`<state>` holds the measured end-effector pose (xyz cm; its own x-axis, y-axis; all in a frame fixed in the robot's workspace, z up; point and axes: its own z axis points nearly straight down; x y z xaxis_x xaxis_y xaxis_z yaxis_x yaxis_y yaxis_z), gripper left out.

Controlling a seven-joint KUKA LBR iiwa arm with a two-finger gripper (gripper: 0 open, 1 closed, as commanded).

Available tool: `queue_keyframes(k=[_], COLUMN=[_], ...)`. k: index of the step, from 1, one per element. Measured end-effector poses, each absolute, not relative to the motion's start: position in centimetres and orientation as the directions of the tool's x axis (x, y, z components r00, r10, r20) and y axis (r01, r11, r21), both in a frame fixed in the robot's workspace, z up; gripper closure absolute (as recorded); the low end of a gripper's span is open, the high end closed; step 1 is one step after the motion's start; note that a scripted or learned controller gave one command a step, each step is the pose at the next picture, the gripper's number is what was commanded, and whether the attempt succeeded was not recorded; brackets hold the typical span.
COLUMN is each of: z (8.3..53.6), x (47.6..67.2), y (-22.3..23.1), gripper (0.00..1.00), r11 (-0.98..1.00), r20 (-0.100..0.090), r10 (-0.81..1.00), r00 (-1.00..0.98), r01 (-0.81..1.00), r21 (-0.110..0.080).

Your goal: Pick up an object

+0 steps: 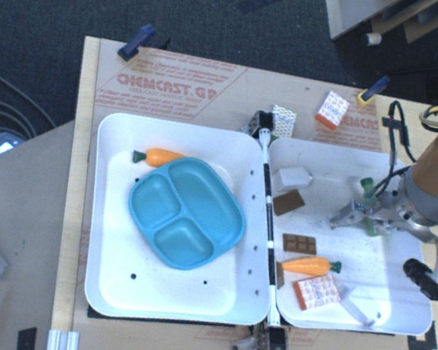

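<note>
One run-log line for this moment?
arm: over right bin | gripper: low, nothing seen held | blue tray: left bin

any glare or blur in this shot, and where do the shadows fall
Camera view: even, soft light, no strong glare on the white bins; the blue plate has only a dull sheen. The gripper looks slightly blurred over the right bin. Faint shadows lie beside the carrot and chocolate.
</note>
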<state>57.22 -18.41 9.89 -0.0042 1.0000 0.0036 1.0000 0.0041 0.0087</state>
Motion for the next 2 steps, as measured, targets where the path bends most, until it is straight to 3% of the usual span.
queue_keyframes(k=[1, 2], z=[8.6, 8.4], x=[63.0, 58.8], y=[-20.1, -14.3], gripper=[0.00, 0.00], r11=[0.000, 0.001], r20=[-0.001, 0.001], r10=[1.000, 1.000], r00=[0.000, -0.001], r01=[1.000, 1.000], r21=[0.000, -0.002])
